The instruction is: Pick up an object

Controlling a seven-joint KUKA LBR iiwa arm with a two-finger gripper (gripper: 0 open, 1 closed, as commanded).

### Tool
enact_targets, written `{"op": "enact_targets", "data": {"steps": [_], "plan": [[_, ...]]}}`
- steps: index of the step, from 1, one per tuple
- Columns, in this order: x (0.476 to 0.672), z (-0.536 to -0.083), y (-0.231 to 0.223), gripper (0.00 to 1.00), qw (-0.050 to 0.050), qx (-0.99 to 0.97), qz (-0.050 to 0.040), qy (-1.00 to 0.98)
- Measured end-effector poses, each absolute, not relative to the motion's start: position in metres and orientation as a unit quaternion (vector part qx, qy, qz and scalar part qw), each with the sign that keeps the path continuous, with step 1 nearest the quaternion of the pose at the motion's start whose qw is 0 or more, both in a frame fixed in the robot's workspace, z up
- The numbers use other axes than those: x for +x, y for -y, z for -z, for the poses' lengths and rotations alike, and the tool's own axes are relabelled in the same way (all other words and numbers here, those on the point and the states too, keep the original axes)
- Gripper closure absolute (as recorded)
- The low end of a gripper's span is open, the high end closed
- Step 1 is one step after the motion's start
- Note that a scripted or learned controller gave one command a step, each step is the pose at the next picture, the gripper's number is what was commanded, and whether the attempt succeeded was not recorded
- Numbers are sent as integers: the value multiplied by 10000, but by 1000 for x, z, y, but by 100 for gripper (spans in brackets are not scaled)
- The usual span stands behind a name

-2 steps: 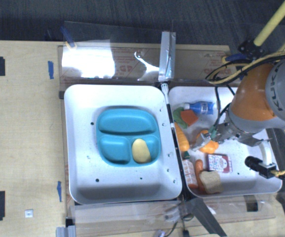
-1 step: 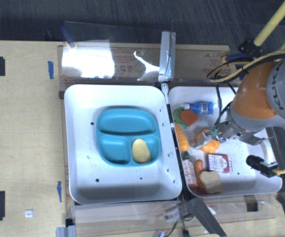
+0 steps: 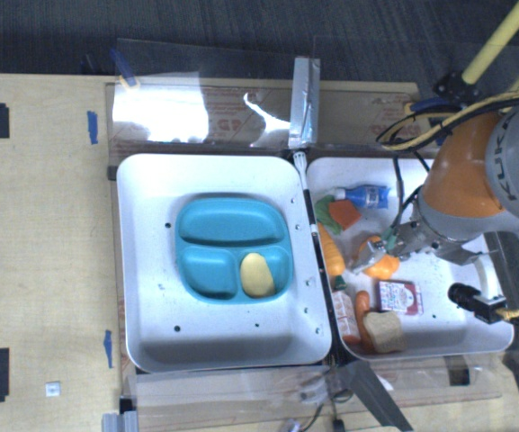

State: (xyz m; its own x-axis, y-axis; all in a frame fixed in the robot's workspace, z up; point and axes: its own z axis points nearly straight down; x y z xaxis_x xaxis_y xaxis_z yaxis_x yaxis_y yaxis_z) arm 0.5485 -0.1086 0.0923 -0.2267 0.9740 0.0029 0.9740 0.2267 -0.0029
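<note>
My gripper (image 3: 383, 248) reaches down from the right into the right bin (image 3: 439, 331), among a pile of small objects. Right at its tip lies an orange piece (image 3: 383, 266). An orange carrot-like item (image 3: 331, 252), a green and red item (image 3: 338, 212), a small bottle with a blue cap (image 3: 364, 195), a red and white packet (image 3: 396, 296), a tan block (image 3: 385, 331) and a red stick (image 3: 361, 304) lie around it. The arm's wrist hides the fingers.
The left bin (image 3: 151, 331) holds a blue divided tray (image 3: 232, 246) with a yellow egg-shaped item (image 3: 256, 274) in its lower right compartment. A clear plastic wall (image 3: 304, 102) stands behind the bins. Cables (image 3: 430, 115) hang at the upper right.
</note>
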Motion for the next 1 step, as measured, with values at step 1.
{"op": "enact_targets", "data": {"steps": [1], "plan": [[548,-98,109,100,48,-6225,-15,7826]]}}
